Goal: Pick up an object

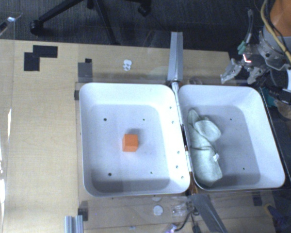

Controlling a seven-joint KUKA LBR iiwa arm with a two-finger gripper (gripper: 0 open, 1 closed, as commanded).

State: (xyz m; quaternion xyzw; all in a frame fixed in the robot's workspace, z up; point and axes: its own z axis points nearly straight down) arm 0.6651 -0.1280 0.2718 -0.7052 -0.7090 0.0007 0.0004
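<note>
A small orange cube rests on the floor of the left bin, slightly left of its centre. A pale grey, soft crumpled object lies along the left side of the right bin, close to the divider. My gripper hovers above the far rim of the right bin near its back right corner, well away from both objects. Its fingers are spread open and hold nothing.
A grey metal post stands behind the seam between the bins. Cables and the arm's orange band crowd the top right. Black tape marks sit on the wooden bench at the far left. An office chair base is on the floor beyond.
</note>
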